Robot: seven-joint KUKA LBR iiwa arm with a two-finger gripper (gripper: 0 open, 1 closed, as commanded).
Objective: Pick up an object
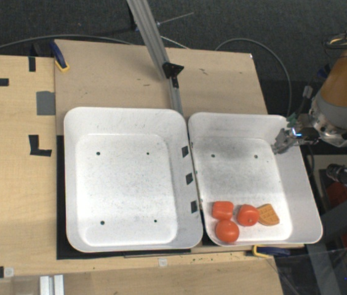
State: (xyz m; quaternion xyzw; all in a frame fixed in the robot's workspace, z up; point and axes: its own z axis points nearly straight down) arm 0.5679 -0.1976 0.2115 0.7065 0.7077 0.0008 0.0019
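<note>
Seen from the fixed camera above, at a slant: two shallow white bins side by side on a wooden bench (130,72), with the left bin (124,183) nearer the frame's middle and the right bin (241,165) towards the arm.

Clustered in the right bin's near corner, close against the front wall: a red piece (223,209), a second red piece (247,215) and a third red piece (226,231), all rounded and touching or nearly touching, with an orange-tan wedge (268,214) just beside the second. Probably toy food, though too small to name with confidence. Bunched there perhaps because of the curved rim.

Reaching in from the right: the grey arm (339,97), orange band above the wrist, with its gripper (282,141) over the right bin's far right edge, pointed inward and down. Well apart from the cluster and grasping nothing visible; whether spread or closed, impossible to tell at this size.

Judged from the layout: pick not yet begun, approach stage only. Next move likely a run along the right bin towards the near corner, then a descent. Tight packing against the wall a likely cause of a missed or glancing grasp.
</note>
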